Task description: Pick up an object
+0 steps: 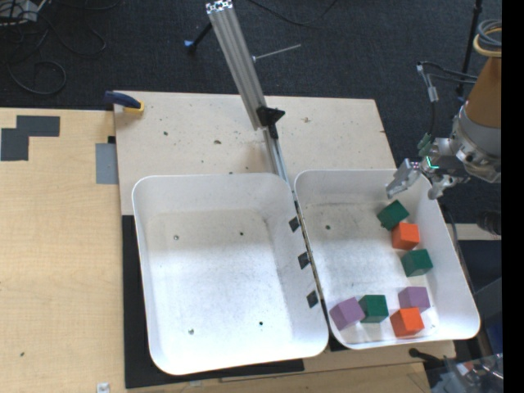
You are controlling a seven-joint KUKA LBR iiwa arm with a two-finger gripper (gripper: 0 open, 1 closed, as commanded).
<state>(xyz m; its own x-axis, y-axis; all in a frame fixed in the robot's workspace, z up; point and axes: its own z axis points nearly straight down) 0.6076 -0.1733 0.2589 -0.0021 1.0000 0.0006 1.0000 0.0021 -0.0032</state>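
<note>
Above right bin (458,244), gripper (416,178), green cube (393,214)

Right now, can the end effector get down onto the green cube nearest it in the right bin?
Probably yes. The end effector hangs just above and beside that green cube, with nothing over the cube. The orange cube touching its lower side may crowd one finger.

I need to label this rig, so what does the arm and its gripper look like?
The arm is grey with an orange band above the wrist. Thin cables run beside it. The gripper is pale grey metal with two fingers and a small green light at its base.
</note>
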